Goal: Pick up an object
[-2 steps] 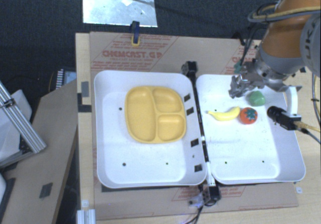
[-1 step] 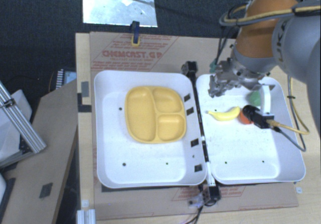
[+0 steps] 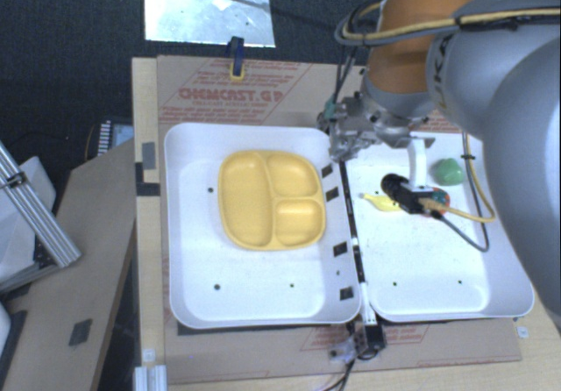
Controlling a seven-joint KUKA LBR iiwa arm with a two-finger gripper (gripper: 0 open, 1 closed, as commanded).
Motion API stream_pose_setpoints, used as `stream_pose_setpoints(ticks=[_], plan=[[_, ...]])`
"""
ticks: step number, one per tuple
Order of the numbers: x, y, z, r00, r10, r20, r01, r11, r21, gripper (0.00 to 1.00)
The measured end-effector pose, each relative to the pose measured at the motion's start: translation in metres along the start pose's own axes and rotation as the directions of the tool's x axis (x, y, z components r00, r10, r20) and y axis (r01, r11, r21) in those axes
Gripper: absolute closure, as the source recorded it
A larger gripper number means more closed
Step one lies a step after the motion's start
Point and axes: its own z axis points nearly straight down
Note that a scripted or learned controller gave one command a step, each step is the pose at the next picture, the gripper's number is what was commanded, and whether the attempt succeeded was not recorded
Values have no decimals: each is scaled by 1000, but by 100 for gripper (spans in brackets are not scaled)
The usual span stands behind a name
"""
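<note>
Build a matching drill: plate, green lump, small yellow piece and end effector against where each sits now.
Things:
1. yellow three-compartment plastic plate
2. small green rounded object
3. small yellow curved piece
4. end effector

Places:
A. right bin, far side, away from the seam
B. over the far end of the seam between the bins
C. middle of the left bin
D. right bin, close to the seam

Pairs: 1-C; 2-A; 3-D; 4-B

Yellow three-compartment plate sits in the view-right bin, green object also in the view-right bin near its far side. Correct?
One error: the yellow plate lies in the view-left bin, not the right one, as the camera view shows. The green object is in the view-right bin near its far side, as you said.
</note>
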Motion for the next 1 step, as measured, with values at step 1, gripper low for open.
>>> stream_pose_setpoints(ticks=[1], plan=[[58, 2, 0, 1000, 0, 0, 0, 1000, 0, 100]])
